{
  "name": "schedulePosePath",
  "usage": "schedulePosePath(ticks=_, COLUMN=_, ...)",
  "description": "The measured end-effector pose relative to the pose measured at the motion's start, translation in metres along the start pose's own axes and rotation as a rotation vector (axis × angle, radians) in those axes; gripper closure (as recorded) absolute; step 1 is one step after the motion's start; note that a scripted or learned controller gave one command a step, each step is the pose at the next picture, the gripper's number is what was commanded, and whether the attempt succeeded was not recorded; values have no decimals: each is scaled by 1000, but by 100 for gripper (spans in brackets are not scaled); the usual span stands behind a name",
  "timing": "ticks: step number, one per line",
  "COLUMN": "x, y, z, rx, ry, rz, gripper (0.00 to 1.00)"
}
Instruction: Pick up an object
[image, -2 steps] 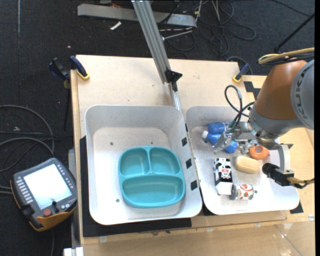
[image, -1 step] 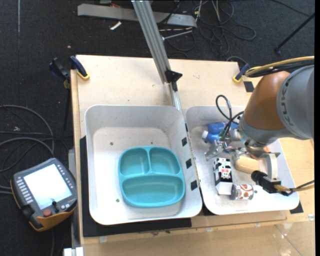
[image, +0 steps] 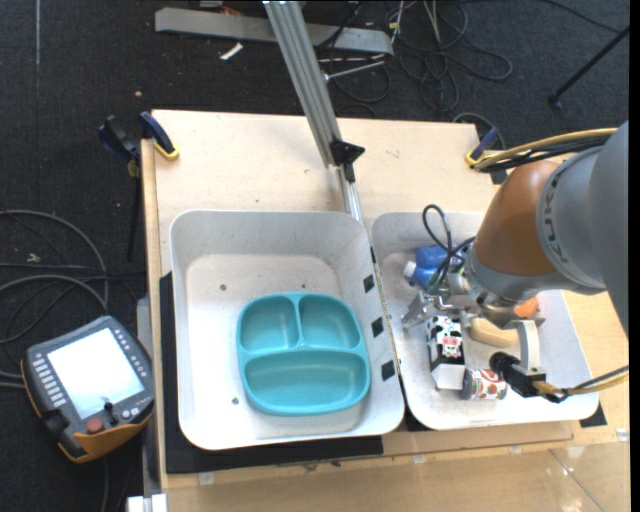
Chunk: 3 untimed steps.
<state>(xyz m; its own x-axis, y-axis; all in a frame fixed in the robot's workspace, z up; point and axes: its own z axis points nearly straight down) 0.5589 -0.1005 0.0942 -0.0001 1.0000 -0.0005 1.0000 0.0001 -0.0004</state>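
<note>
My gripper (image: 425, 305) is low inside the right bin (image: 580, 400), near its left wall, under the grey and orange wrist. Just behind it lies a blue object (image: 428, 265), partly covered by the arm. Directly in front of the gripper stands a small black-and-white cow-patterned carton (image: 447, 345), close to it; whether they touch is unclear. A small white block (image: 448, 377) and a red-and-white patterned cup (image: 488, 384) lie nearer the front edge. A tan object (image: 492, 331) and a bit of orange (image: 527, 305) peek from beneath the wrist.
The left bin (image: 200, 250) holds a teal divided plate (image: 300, 352). A slanted metal pole (image: 312, 85) runs down to the wall between the bins. Clamps sit at the bench's back corners. A teach pendant (image: 88, 385) lies off the bench at left.
</note>
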Motion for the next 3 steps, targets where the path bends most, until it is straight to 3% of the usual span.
schedulePosePath(ticks=1, x=0, y=0, z=-11, rx=-2, ry=0, rz=0, gripper=100)
schedulePosePath(ticks=3, x=7, y=11, z=-113, rx=-7, ry=0, rz=-4, gripper=100)
